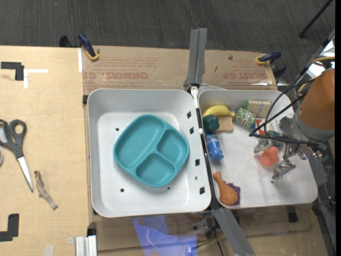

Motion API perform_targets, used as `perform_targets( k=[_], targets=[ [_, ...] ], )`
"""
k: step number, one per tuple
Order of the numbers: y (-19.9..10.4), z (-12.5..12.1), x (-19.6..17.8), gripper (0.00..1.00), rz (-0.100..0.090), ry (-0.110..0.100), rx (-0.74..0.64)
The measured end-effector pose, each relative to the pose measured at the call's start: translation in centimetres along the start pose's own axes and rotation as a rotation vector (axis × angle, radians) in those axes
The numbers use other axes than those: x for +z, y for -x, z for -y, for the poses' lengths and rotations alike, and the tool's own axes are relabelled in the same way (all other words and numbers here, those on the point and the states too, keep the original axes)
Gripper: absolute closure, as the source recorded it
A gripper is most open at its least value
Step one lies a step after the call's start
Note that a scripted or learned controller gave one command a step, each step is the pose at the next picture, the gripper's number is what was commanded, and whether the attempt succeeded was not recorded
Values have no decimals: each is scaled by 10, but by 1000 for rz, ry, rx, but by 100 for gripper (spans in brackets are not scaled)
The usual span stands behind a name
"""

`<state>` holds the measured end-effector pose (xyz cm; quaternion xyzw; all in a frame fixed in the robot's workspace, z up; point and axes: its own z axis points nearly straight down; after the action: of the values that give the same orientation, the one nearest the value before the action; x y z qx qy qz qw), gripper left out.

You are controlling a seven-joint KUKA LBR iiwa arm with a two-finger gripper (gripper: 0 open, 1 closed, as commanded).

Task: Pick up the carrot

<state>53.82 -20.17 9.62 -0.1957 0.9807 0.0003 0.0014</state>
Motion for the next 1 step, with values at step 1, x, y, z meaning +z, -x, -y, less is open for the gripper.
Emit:
perform_targets(
  k=[1],
  targets=[
    [3,-1,-10,100,5,-2,-4]
  ],
)
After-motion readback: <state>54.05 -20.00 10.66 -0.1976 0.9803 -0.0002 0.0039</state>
